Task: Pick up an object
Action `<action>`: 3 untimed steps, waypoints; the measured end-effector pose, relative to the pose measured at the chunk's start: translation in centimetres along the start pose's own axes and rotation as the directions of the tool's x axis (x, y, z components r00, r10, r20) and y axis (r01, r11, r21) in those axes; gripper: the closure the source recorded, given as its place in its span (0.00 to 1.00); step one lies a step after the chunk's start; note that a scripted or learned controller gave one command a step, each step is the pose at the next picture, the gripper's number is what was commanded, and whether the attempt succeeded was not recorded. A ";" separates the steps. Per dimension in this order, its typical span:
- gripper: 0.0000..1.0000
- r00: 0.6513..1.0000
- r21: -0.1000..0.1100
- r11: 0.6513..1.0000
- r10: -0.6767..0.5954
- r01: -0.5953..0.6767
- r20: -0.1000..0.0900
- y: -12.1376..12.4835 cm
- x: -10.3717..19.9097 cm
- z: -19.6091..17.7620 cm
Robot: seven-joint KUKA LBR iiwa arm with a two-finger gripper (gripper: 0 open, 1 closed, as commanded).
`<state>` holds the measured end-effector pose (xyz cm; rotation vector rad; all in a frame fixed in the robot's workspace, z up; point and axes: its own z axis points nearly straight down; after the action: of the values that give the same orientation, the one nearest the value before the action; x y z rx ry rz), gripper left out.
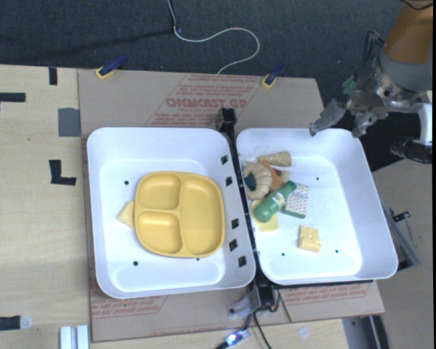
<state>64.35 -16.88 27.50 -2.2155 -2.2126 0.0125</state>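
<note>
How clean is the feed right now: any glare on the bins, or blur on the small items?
Camera view: lighting is even, with soft shadows; the white bins look bright, near washed out, but without hard glare; the yellow tray reads sharp; the small pile by the green bottle is soft, hard to separate; the gripper looks slightly blurred.

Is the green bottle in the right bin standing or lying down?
Lying down. The green bottle rests on its side in the right bin, long axis slanting across the floor, among the other small items near the divider.
</note>
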 end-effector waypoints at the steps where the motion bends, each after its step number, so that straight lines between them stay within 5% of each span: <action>1: 0.00 1.000 -0.012 1.000 -0.003 0.003 0.002 0.2 0.0 -0.8; 3: 0.00 1.000 -0.006 1.000 -0.003 0.003 0.001 -0.2 1.6 11.1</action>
<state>64.02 -15.26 16.42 -2.2152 -2.2200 0.0078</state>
